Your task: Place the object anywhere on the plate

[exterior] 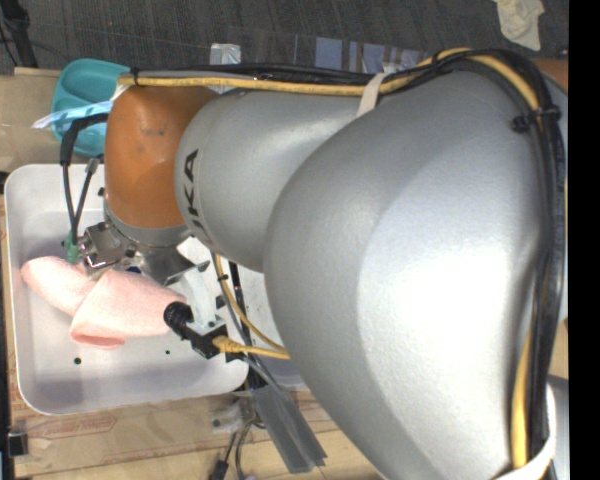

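The bin [40, 388] is white, and the pincer [115, 253] hangs over its left part. The pincer's tips are tucked under the arm's wrist, so it is not possible to tell how it is set, or if it holds anything.

Left of the pincer and a bit lower lies a pink thing [55, 280]. It looks soft, like a folded cloth or a foam bit. Just below the pincer, a little to the right, lies a second pink piece [115, 313]. The two touch, and they may be one thing or two; it is hard to say. The left piece runs long from upper left to lower right. The lower piece is like a wedge, wide at the bottom left.

Above the pincer, past the bin's top edge, sits a teal thing [85, 88].

Right of the pincer is the orange band [145, 168], and then the big grey arm [400, 268], which hides most of the bench. Any plate may be under it.

The pink stuff is very near the pincer, so a grab would need only a small drop, down and left.
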Available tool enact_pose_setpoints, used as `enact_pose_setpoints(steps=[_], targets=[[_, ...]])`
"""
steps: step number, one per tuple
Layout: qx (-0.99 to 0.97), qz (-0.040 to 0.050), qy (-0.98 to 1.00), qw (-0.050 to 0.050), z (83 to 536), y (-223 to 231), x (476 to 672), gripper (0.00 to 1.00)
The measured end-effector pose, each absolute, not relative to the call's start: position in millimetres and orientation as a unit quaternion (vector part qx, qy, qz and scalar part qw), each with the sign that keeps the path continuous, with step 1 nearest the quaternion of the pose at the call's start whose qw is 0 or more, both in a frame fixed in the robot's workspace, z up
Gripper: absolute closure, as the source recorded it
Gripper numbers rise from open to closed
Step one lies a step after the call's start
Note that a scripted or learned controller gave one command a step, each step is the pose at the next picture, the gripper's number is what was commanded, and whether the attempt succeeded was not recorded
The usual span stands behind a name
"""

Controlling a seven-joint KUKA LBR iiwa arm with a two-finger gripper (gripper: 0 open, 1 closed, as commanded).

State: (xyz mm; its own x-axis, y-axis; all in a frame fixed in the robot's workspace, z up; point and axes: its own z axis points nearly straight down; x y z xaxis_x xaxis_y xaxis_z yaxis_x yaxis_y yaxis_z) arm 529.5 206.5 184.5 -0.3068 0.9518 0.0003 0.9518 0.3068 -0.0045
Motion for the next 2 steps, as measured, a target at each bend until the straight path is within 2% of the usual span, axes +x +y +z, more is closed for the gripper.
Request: enact_pose_setpoints(steps=[1, 2], targets=[[-0.527, 0.0022, -0.85, 0.002, 238.2, 204.1, 475.9, 1.0], [-0.457, 0.0012, -0.889, 0.001, 193.2, 152.4, 476.3, 1.0]])
